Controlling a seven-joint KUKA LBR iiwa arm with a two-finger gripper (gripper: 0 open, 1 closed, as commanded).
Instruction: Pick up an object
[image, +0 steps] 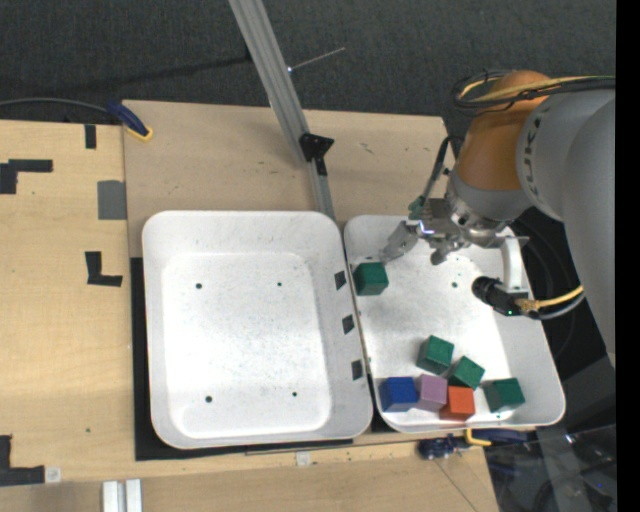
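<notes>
A: Bench, then the two bins. Left bin has nothing in it that I can make out. Right bin holds the blocks. Arm enters from 3 o'clock, wrist over the right bin's 12 o'clock rim.

B: Gripper?

A: Gripper hangs at about 11 o'clock in the right bin. Cannot tell how it is set; nothing visible in it.

B: Candidate object?

A: Lone green cube, at 10 o'clock in the right bin, near the left wall, just beside the gripper at its 7 o'clock. Apart from it, as far as I can judge. Remaining blocks cluster at 6 o'clock: green, green, green, blue, purple, orange, several touching.

B: Step?

A: Judged: approach, no grasp yet. Next move calls for a short shift toward 7 o'clock to centre over the lone cube, descend, straddle, close, lift. Wall close by is the risk.
</notes>
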